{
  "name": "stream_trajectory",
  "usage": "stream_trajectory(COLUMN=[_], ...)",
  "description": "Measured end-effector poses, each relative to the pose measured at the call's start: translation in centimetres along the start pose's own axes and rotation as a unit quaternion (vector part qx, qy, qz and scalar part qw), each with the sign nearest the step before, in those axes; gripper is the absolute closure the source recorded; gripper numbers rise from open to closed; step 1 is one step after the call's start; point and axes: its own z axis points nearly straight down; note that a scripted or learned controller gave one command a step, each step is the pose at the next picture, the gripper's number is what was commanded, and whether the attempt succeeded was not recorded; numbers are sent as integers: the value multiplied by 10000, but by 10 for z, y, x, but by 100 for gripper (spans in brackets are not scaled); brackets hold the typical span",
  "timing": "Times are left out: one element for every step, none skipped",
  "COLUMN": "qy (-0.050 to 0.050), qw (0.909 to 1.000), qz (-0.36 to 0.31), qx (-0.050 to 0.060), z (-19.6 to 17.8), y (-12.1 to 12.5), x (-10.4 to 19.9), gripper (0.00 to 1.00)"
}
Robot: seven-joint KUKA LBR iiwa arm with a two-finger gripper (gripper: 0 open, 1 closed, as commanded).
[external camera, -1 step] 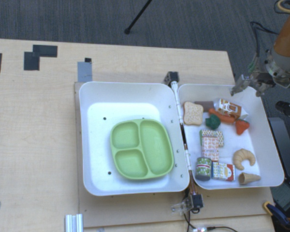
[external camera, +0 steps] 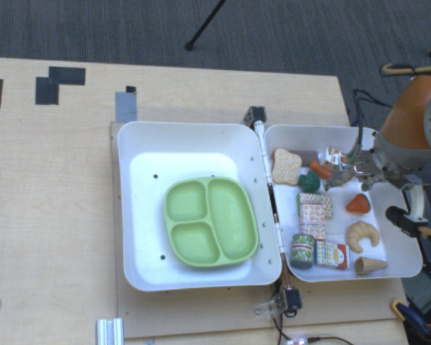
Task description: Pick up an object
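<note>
Right bin (external camera: 414,267) holds the candidate objects. Nearest my gripper (external camera: 343,169) are a small carrot (external camera: 320,169) and a dark green lump (external camera: 309,182), both just to its left in the picture, near the bin's upper middle; whether I touch the carrot, I cannot tell. A slice of bread (external camera: 286,166) lies further left, close to the bin's inner wall. Below my gripper, apart from it, sits a red strawberry (external camera: 358,205), and below that a croissant (external camera: 363,234) and an ice-cream cone (external camera: 371,266) near the lower edge. A patterned box (external camera: 314,215) lies in the middle, with a small can (external camera: 302,251) and a red-and-white carton (external camera: 332,255) side by side beneath it. Nothing is visibly between my fingers; their spread cannot be judged at this angle. My arm (external camera: 415,117) reaches in from the right over the bin's upper right corner. Left bin (external camera: 129,214) contains a green divided plate (external camera: 211,222), well apart from my gripper.
</note>
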Motion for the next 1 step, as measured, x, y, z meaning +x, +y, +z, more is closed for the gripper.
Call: stream_trajectory(qy=[-9], qw=[10000], qz=[7], qx=[-34], z=[13], y=[-67], x=[47], gripper=[0])
